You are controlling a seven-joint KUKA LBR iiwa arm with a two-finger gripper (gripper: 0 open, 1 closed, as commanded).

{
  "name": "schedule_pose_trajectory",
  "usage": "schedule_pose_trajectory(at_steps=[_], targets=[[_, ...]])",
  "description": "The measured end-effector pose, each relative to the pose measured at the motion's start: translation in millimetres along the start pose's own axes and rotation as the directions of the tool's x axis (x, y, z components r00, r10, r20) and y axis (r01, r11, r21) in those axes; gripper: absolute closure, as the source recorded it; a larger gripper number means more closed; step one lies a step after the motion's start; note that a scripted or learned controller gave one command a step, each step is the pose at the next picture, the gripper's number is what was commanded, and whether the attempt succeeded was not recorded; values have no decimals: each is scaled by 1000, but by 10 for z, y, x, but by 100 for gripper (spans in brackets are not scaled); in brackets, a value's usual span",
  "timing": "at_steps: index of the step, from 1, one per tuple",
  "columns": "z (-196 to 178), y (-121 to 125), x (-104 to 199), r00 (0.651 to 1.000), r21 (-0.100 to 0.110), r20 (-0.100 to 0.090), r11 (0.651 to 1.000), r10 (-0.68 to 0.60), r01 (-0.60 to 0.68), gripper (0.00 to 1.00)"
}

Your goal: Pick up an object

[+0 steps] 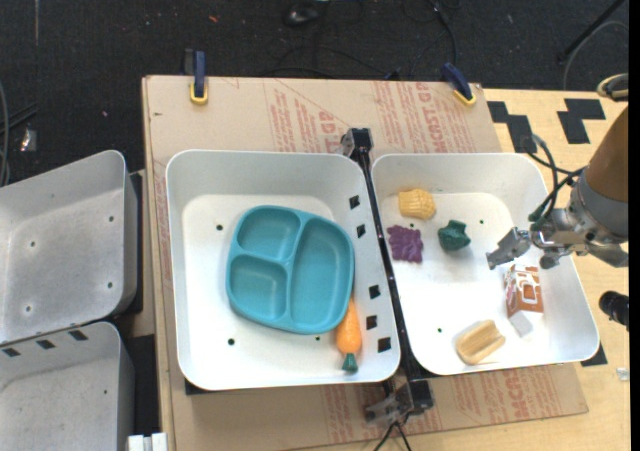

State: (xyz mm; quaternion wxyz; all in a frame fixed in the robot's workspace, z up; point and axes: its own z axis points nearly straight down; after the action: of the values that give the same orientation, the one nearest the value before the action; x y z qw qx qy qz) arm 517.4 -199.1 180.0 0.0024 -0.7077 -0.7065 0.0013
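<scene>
Cardboard-topped bench [300,109] carries two white bins: left bin [190,239] and right bin [560,329], touching side by side.

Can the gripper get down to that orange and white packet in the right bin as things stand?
Probably yes. The gripper is just above the packet, which lies flat on the right bin. The nearest other thing, the bread roll, lies apart from it, so nothing blocks the way down.
</scene>
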Motion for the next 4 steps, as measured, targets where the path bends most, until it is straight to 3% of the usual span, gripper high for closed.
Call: schedule_pose_trajectory(at_steps=[1,2,3,4], targets=[[580,-51,22,1000,-10,6,1000,-1,1,0],[665,1,-11,1000,-25,12,1000,0,0,0],[555,18,-41,1000,-34,21,999,2,-2,100],[-8,51,57,1000,-11,3,1000,-5,5,100]])
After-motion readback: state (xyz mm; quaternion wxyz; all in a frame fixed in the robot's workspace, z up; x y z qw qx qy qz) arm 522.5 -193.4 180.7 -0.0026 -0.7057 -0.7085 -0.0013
